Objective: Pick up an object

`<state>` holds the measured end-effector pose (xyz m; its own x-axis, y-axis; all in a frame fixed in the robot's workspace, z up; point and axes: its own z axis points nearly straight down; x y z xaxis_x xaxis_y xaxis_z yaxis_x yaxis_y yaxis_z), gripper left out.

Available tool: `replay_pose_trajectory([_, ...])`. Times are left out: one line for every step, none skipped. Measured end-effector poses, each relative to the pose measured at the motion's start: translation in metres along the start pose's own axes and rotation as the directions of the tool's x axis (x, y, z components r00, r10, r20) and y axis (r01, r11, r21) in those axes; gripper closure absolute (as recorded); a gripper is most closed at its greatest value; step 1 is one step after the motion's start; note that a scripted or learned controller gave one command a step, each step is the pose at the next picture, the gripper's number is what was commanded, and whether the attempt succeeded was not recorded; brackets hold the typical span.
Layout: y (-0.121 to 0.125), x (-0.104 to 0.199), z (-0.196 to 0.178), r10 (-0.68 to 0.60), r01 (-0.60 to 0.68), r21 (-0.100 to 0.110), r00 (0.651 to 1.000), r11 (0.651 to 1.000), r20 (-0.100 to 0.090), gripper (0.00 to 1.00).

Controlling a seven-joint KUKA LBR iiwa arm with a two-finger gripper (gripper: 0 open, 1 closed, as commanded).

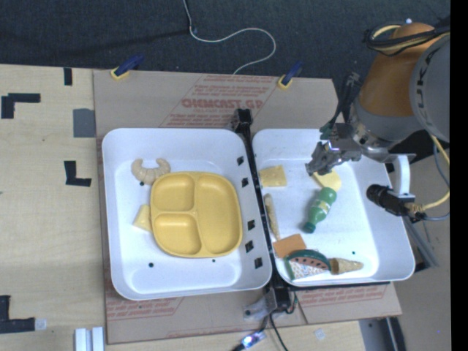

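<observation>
Two white bins sit side by side on a cardboard sheet. The left bin (117, 196) holds a yellow divided plate (196, 213), with a tan croissant (149, 170) touching its upper left edge and a yellow wedge (142, 216) beside its left edge. The right bin (387, 251) holds a yellow cheese slice (273, 176), a green bottle (320, 208), a thin stick (271, 215) along the divider, an orange block (288, 244), a watermelon slice (306, 264) and a cone (345, 265). The gripper (324, 161) hangs low over the upper part of the right bin, just above a pale yellow piece (330, 180) next to the bottle's top; whether its jaws are wide, narrow or holding anything cannot be told.
</observation>
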<state>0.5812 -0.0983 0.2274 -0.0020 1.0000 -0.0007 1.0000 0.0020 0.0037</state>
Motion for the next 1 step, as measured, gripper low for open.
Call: replay_pose_trajectory([0.0365, 0.0269, 0.0103, -0.003, 0.003, 0.004, 1.000, 1.000, -0.001, 1.00])
